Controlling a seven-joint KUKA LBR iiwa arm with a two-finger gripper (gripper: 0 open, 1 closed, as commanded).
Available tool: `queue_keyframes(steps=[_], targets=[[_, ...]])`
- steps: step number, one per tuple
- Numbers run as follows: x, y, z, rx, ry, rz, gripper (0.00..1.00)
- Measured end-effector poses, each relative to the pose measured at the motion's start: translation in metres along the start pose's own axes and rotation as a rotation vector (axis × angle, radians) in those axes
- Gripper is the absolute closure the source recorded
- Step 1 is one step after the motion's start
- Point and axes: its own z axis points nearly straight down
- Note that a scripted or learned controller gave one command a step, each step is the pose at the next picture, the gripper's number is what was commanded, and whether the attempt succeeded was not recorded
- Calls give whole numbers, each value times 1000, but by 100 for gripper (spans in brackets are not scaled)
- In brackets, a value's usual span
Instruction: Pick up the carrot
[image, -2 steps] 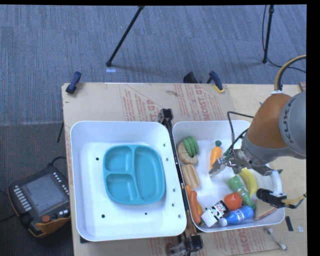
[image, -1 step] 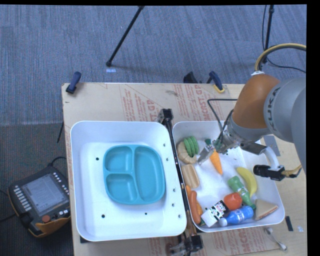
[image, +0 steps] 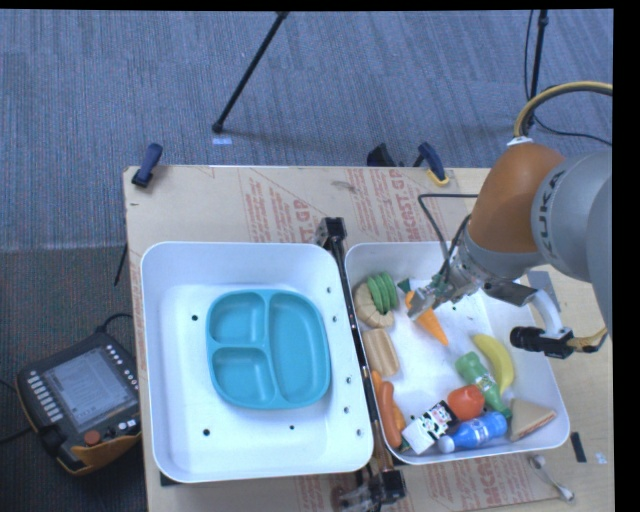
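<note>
White right bin (image: 555, 395) crowds my reach; banana (image: 497, 358) and hot dog (image: 381, 352) lie near. My gripper (image: 432, 300) hangs over the carrot (image: 432, 325), just touching its top. I cannot tell my jaws' spread, so a glancing pinch may skid it aside.

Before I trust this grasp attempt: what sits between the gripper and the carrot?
Nothing I can see. In the camera view the gripper sits right at the top of the carrot, with no visible gap or object between them.

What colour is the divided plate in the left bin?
Turquoise blue; the divided plate shows clearly in the camera view.
</note>
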Motion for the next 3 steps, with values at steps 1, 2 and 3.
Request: queue_keyframes(steps=[1, 2, 3], targets=[[0, 0, 0, 0, 0, 1, 0], [40, -15, 10, 0, -3, -112, 0], [41, -15, 10, 0, -1, -113, 0]])
